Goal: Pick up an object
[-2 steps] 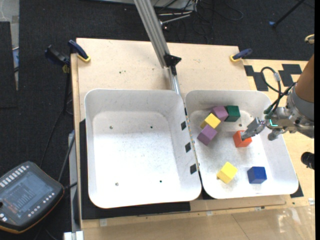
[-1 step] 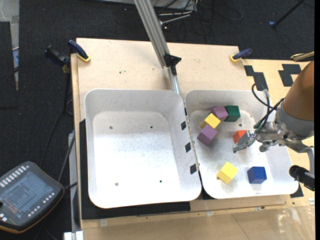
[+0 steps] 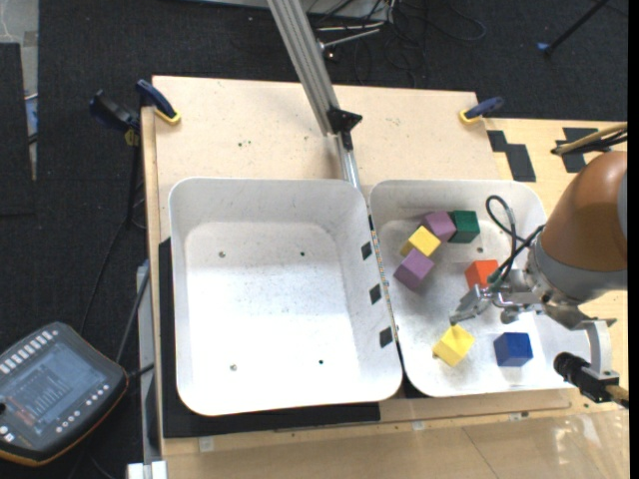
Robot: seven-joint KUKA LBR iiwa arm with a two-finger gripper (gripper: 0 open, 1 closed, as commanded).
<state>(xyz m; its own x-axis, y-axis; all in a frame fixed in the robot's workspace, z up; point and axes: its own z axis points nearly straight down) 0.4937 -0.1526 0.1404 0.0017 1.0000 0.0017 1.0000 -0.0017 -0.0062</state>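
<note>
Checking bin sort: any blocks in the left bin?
No, the left bin holds no blocks; every block, like the blue block, lies in the right bin.

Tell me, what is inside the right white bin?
The right white bin holds seven small cubes: two purple, two yellow, one green, one orange, one blue. The gripper hangs above them. The arm covers the bin's right side.

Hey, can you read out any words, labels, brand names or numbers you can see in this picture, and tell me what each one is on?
No text can be read here.
Handheld control pad: its screen shows rows of marks, too small and blurred to read.
Black patches on the bin divider: plain marks, no lettering.
Blocks in the right bin, such as the blue block: plain faces, no print.
</note>
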